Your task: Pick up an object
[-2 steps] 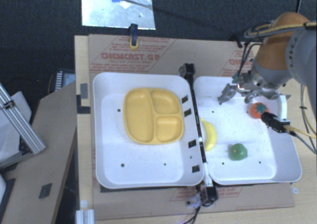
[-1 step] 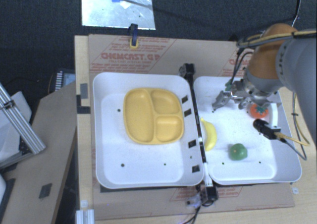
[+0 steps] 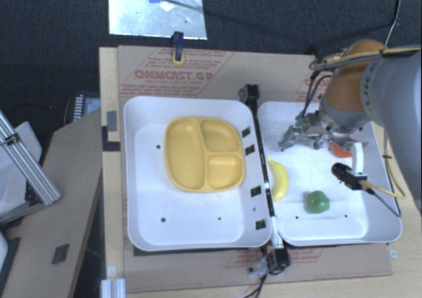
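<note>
In the right bin (image 3: 343,224) lie a yellow banana (image 3: 279,179) against the left wall, a green round fruit (image 3: 317,202) near the front, and an orange-red object (image 3: 341,151) partly hidden under the arm. My gripper (image 3: 295,137) hangs over the bin's back left part, its grey fingers pointing left and down. Nothing shows between them. The banana lies a little in front of the gripper, and the green fruit farther front and right.
The left bin (image 3: 151,224) holds a yellow divided plate (image 3: 203,153). A black divider with clips (image 3: 258,158) runs between the bins. The grey arm with its orange band (image 3: 349,86) covers the right bin's back right. A black cable fitting (image 3: 348,176) hangs over that bin.
</note>
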Motion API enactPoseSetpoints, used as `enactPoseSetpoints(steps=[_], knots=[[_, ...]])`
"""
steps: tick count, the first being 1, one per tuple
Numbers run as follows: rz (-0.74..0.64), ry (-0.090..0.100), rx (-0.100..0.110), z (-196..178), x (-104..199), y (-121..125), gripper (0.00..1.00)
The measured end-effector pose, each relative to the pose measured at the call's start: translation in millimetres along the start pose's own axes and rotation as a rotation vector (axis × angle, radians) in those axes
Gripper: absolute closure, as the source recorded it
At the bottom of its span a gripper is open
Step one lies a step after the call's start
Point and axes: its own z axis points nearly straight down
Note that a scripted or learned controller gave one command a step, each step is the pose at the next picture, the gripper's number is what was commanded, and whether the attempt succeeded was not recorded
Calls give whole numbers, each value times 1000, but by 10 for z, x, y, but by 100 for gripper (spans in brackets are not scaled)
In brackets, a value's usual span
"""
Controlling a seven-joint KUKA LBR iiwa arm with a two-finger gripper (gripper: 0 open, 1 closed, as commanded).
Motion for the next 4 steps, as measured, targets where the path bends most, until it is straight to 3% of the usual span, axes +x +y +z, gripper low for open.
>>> enactPoseSetpoints(steps=[1,3,4], knots=[[1,0,-4,-122,-1,13,100],[-2,-1,-8,-1259,-151,136,100],[-4,0,-5,-1573,-152,150,100]])
